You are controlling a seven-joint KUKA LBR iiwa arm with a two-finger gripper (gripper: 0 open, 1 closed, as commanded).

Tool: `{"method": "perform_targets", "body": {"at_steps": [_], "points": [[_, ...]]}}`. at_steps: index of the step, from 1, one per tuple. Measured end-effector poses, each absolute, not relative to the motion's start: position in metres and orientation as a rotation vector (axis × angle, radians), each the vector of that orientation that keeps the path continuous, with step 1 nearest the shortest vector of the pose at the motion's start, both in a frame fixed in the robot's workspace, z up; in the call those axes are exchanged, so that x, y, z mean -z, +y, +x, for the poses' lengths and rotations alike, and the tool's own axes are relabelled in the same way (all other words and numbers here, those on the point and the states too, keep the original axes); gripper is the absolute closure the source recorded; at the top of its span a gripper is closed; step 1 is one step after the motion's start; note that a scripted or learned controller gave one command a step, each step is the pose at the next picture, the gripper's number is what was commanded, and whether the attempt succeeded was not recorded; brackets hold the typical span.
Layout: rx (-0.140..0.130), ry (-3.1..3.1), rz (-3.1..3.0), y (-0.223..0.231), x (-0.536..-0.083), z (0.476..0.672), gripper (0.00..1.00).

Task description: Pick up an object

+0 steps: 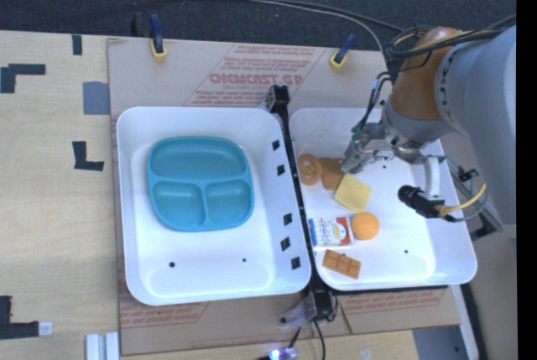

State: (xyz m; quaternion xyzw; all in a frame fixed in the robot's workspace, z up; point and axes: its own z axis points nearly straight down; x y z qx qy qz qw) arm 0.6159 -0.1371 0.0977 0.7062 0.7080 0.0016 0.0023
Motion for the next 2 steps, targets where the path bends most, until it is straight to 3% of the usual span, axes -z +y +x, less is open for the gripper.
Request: {"method": "perform_targets", "body": {"at_steps": [2], "points": [[-0.003, 2.221, 2.218, -0.126, -0.193, 0.616, 1.00]]}}
